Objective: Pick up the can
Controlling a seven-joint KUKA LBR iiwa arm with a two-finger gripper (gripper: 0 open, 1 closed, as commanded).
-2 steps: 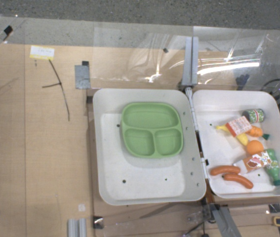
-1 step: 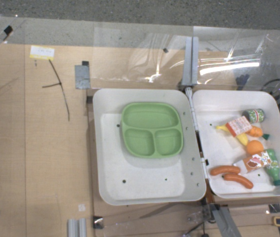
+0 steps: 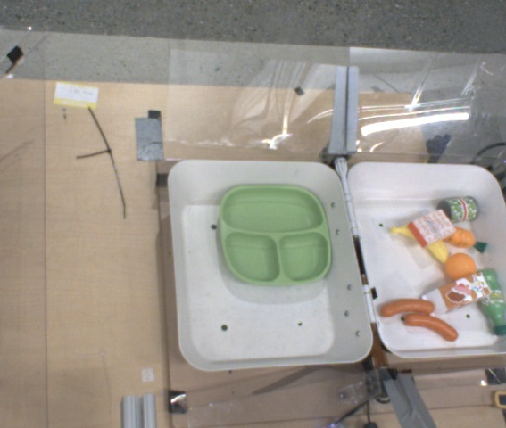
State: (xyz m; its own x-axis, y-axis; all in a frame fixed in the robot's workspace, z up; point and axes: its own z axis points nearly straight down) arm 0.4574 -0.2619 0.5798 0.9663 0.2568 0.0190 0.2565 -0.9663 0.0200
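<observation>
Two sausages [image 3: 418, 316] lie at the near edge of the right bin [image 3: 493, 350], about 5 o'clock in the view. Beyond them sit a green bottle [image 3: 493, 303], a carton [image 3: 465, 290] and an orange [image 3: 460, 265] (packed close together). The can [image 3: 459, 209] lies on its side at the far end, around 2 o'clock. The left bin [image 3: 190, 328] holds a green divided plate [image 3: 275, 234]. The counter [image 3: 56, 283] is tan board; clear sheeting [image 3: 253, 105] crumples at 12 o'clock, blurring what lies behind.
</observation>
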